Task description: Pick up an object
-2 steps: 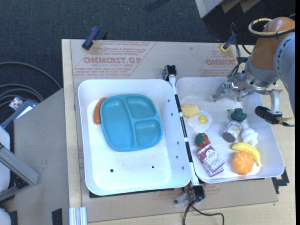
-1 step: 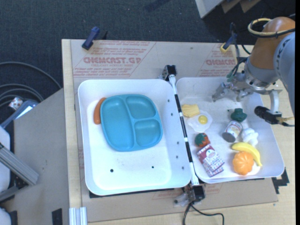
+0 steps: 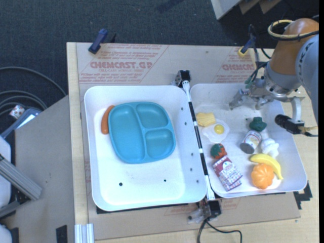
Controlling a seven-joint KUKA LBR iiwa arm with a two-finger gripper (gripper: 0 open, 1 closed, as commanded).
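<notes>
My gripper (image 3: 249,101) hangs over the far part of the right bin (image 3: 298,178), fingers spread open with nothing between them. Below it lie a dark green toy (image 3: 258,123), a small can (image 3: 249,142) and a white toy (image 3: 271,147). Left of these are a yellow piece (image 3: 205,119), a fried egg (image 3: 218,130) and a red berry with a green top (image 3: 217,150). Toward the front sit a red carton (image 3: 228,172), a banana (image 3: 267,161) and an orange (image 3: 261,176).
The left bin (image 3: 147,186) holds a blue divided plate (image 3: 142,131) with an orange piece (image 3: 105,119) poking out at its left edge. A black rail (image 3: 195,135) separates the bins. Blue clamps (image 3: 97,41) sit on the board's far edge.
</notes>
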